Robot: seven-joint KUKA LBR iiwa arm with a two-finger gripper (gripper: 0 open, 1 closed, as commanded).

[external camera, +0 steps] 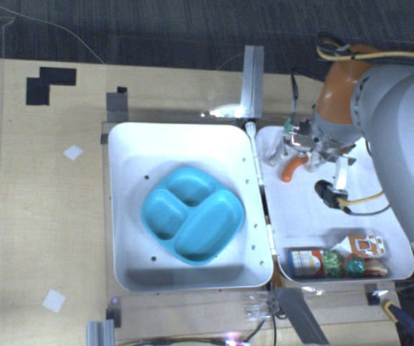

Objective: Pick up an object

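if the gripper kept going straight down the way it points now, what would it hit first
Most likely the orange object lying just under the gripper in the right bin. Depth is hard to judge from this slanted view, so it may already be touching it, or miss and meet the bin floor.

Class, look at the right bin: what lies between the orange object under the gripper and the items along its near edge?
In the camera view, bare white floor of the right bin separates the orange object from the row of items.

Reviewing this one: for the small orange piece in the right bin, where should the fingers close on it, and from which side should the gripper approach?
Judging from above, the orange piece is short, elongated and lies slanted on the right bin floor. Closing across its narrow middle, coming straight down, looks best. The gripper is right at it; the bin's left wall is close, so a sideways approach seems cramped. Its exact shape is hard to tell.
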